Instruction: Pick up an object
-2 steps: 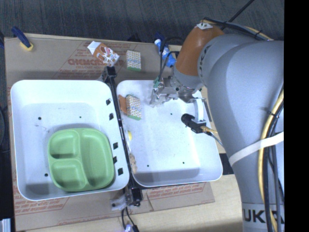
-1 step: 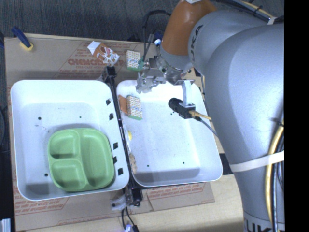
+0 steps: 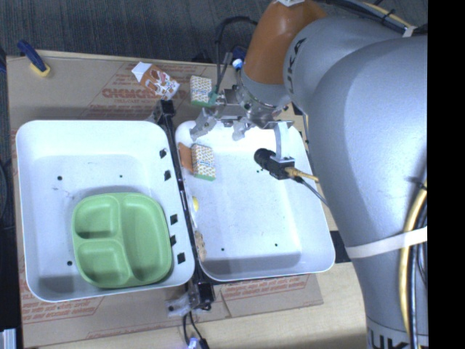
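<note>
A small packet (image 3: 201, 161), orange on one side and pale checked on the other, lies in the right bin (image 3: 247, 260) close to its left wall. My gripper (image 3: 219, 129) hangs over the far end of that bin, just beyond the packet and slightly to its right. Its two pale fingers (image 3: 200, 126) are spread apart, open, with nothing between them. The packet is apart from the fingertips.
A green divided tray (image 3: 120, 238) fills the near part of the left bin (image 3: 43, 158). Beyond the bins, on the cardboard, lie a crumpled wrapper (image 3: 155, 81), a checked packet (image 3: 201, 89) and a blue clip (image 3: 33, 57). A small yellow bit (image 3: 195, 203) sits at the divider between the bins.
</note>
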`<state>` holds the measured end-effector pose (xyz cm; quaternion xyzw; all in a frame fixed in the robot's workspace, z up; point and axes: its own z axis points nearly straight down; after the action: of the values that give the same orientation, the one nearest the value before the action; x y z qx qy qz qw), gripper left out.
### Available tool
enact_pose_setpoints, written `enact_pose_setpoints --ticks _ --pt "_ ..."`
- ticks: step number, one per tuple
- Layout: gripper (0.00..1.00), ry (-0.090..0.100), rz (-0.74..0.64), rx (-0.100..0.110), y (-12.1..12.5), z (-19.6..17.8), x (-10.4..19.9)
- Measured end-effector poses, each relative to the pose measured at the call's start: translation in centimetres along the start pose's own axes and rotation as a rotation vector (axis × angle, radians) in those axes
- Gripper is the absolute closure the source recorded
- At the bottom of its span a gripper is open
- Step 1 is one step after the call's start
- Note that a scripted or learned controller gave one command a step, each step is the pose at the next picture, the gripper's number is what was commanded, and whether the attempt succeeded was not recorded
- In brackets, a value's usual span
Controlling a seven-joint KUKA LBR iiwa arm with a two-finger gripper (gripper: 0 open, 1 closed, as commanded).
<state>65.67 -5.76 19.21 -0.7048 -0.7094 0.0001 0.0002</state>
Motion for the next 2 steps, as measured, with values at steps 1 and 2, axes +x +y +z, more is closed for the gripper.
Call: enact_pose_setpoints --ticks 1,2 --pt "0.00 -0.001 0.003 0.005 -0.2 6.9 -5.6" --pt "0.00 0.001 0.002 -0.007 -4.5 9.6 -3.3"
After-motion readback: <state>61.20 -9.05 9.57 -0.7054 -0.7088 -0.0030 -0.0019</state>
